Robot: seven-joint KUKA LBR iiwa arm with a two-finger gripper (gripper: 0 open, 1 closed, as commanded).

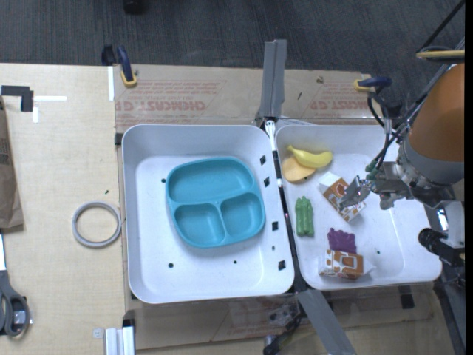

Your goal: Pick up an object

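The arm (443, 124) enters from the right edge, orange band uppermost, grey wrist below it, reaching down over the right bin (414, 268). The jaws (358, 191) sit low in that bin, at the upper right corner of a small white and orange carton (342, 200) that lies tilted on the bin floor. The metal fingers overlap the carton's edge; whether the jaws are apart, together, or clamped on it cannot be told at this resolution.

Other contents of the right bin: a yellow banana (310, 156) near the back wall, resting against a pale orange rounded piece (296, 171) just in front of it. A green ridged vegetable (304, 217) lies lengthwise close to the divider side. A purple item (341, 239) sits near the front, touching or just behind a second orange and white box (342, 264), which lies at the front wall.

The left bin (140, 220) holds a blue three-compartment plate (215, 202), roughly centred, flat on the floor.

On the desk (59, 161) left of the bins: a grey ring (97, 223), well apart from the bin. Scissors (12, 310) lie at the lower left edge. A blue and yellow clamp (123, 63) grips the back of the cardboard sheet (192, 98) under the bins.
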